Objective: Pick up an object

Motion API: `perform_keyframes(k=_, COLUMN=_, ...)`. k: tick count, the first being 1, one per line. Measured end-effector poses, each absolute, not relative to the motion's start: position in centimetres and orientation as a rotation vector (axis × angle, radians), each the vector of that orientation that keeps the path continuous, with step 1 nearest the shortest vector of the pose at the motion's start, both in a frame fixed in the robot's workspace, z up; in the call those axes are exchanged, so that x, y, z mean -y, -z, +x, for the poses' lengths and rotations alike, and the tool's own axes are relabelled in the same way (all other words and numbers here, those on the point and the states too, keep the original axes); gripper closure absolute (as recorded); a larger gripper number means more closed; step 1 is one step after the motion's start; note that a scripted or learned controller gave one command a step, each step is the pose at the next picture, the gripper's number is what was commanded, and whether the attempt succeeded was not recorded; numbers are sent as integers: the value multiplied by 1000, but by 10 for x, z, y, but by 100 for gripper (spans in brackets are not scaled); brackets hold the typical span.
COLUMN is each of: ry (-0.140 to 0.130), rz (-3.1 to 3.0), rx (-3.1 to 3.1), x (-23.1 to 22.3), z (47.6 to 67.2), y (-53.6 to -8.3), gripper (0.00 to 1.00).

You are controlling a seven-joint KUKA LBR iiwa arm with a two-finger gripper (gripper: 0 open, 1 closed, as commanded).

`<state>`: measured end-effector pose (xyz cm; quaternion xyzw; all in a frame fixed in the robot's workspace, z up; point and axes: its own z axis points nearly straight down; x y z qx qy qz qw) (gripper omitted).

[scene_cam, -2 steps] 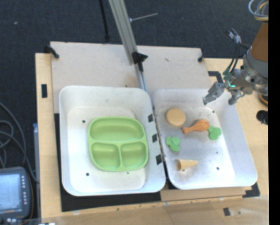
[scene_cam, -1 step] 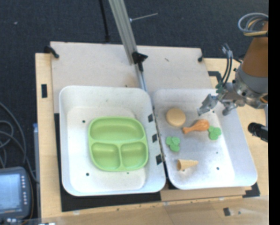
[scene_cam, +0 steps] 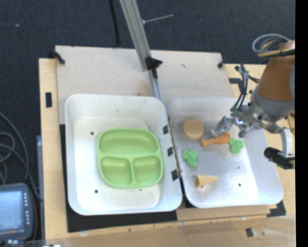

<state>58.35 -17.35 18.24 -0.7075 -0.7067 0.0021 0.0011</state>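
Note:
The right bin holds several small toy foods: a tan round bun, an orange carrot, a green piece beside the carrot's right end, another green piece and a tan cone. My gripper hangs over the bin's upper middle, just above the carrot's right end and the nearby green piece. Its fingers are spread open, one finger pointing left toward the bun, and nothing sits between them.
The left bin carries a light green divided plate. A metal pole rises from behind the bins near their shared edge. The arm's grey and orange body stands over the right bin's upper right corner.

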Motion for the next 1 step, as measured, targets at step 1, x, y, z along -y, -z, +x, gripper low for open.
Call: perform_keyframes(k=1, ry=-6, rz=-2221, rx=2219, x=181, z=574, y=-131, gripper=0)
